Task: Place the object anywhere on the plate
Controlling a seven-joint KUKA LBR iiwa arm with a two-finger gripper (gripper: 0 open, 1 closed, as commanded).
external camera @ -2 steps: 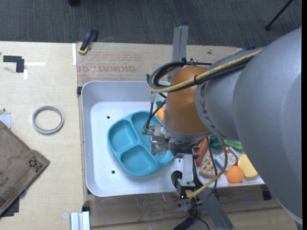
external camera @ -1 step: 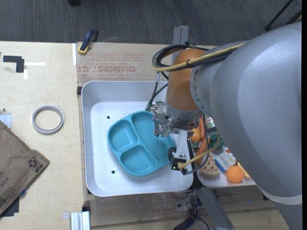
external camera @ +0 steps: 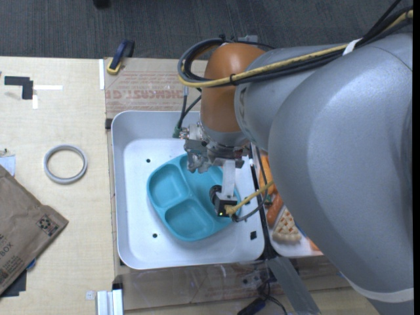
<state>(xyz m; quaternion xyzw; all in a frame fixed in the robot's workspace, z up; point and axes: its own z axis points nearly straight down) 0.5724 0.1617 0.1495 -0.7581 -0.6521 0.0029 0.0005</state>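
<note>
Arm reaches in from the right, wrist held steep over the left bin (external camera: 131, 195). Gripper (external camera: 195, 161) hangs over the back rim of the plate (external camera: 172, 188), above the well at that end. I read the pose as a straight drop onto the plate: coming down from above keeps the wrist off the bin walls.

Cannot tell whether the gripper is open or closed. The wrist body shadows the tip, and I see nothing that I could call a held thing, so I log no grasp.

Plate: blue, divided into wells, lying flat on the bin floor, skewed to the walls and nearer the right wall. The wells I can see show bare blue. It fills much of the floor, which suits "anywhere on the plate": a loose release over it should land inside a rim.

Object: not identified for certain. The only loose candidates are in the right bin (external camera: 292, 248), mostly under the arm: a waffle (external camera: 287, 227) near the front edge and an orange piece (external camera: 275, 205) just behind it. Both are apart from the plate, with the bin wall between.

Judgement: placement not done. If the gripper carries nothing, the next move has to be a pick in the right bin. Risk there: the pieces lie close together and near the wall, so a grab may slip or catch two.

Off task, on the bench to the left: tape ring (external camera: 65, 163).
</note>
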